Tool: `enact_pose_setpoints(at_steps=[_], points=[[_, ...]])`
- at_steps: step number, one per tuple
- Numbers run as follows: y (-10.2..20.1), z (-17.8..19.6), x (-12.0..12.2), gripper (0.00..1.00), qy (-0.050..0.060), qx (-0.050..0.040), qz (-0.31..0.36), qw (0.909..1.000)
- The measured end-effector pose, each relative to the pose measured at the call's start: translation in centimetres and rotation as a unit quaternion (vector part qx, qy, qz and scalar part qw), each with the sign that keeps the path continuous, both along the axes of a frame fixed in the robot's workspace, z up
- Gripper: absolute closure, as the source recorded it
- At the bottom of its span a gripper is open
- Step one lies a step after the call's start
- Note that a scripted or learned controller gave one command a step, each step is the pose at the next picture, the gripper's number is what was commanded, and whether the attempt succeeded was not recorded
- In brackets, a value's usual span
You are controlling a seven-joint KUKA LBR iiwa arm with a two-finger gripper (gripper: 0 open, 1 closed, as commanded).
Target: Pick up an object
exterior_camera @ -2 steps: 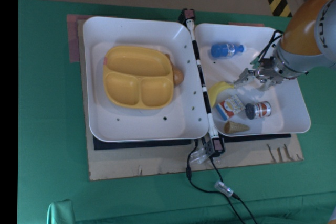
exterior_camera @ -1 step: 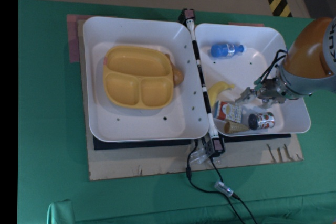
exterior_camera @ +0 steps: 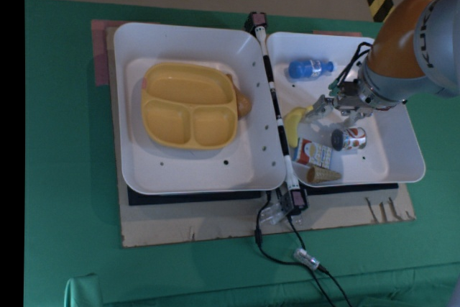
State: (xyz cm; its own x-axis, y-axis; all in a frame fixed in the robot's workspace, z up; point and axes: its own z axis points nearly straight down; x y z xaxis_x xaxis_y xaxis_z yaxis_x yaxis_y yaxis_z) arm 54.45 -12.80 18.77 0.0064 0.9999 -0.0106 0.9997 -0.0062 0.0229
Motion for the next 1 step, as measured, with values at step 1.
enact_pose_setpoints(at_steps=[1], points=[[-0.97,0.03,-2.82,0.00,-0.002,0.0003,0.000,1.0000]])
